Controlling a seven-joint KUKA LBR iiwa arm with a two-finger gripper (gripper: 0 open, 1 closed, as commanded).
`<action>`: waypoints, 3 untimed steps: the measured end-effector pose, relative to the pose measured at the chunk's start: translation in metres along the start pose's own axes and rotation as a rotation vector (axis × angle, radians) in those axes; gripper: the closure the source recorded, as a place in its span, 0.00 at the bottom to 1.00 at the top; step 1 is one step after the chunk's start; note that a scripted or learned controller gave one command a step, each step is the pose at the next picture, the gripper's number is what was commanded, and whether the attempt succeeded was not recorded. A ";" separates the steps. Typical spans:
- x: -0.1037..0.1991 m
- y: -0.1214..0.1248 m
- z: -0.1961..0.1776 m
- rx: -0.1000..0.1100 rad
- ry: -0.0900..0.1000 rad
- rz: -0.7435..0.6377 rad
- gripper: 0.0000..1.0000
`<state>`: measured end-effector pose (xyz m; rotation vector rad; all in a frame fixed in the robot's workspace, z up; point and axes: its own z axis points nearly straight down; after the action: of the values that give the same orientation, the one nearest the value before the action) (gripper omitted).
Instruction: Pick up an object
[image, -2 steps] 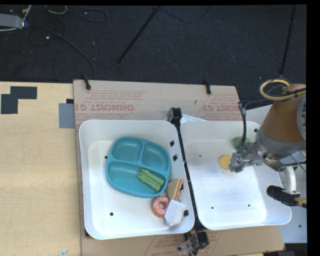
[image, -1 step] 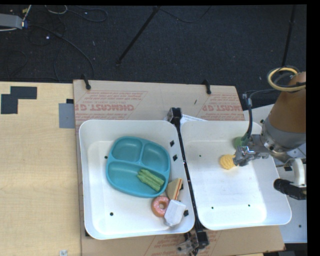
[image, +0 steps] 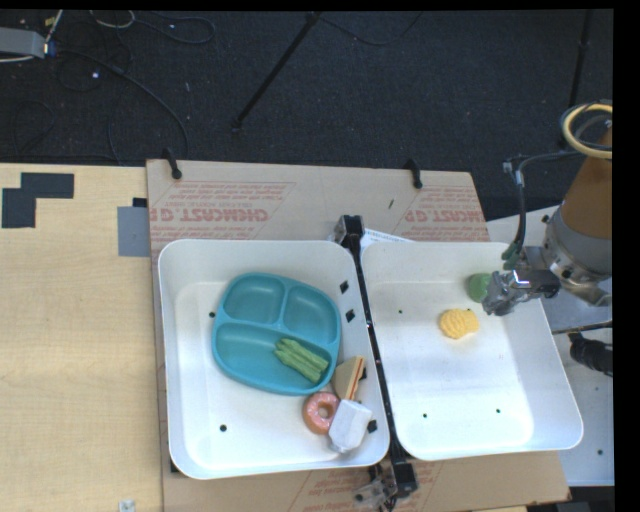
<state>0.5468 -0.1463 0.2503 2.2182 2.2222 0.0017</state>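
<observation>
Two shallow white bins sit side by side on a wooden bench (image: 70, 350), seen from above at a slant. The left bin (image: 190, 420) holds a teal divided plate (image: 262, 325) with a bundle of green beans (image: 302, 358) lying in its lower right compartment. Just below the plate, near the bin's lower right corner, a pink frosted doughnut (image: 320, 410), a white block (image: 349, 425) and a tan wedge (image: 349, 378) cluster close together. The right bin (image: 480, 410) holds a yellow lumpy object (image: 459, 323) near its upper right, and a green object (image: 478, 287) just above it by the wall. The grey arm's jaws (image: 503, 295) sit beside the green object at the bin's right edge; I cannot tell whether they are apart or together.
</observation>
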 end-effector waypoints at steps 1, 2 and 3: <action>0.053 0.003 -0.001 0.005 0.003 -0.003 1.00; 0.114 0.017 0.007 0.006 0.002 -0.004 1.00; 0.162 0.041 0.014 0.005 0.002 -0.003 1.00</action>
<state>0.5877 0.0159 0.2362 2.2180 2.2285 -0.0017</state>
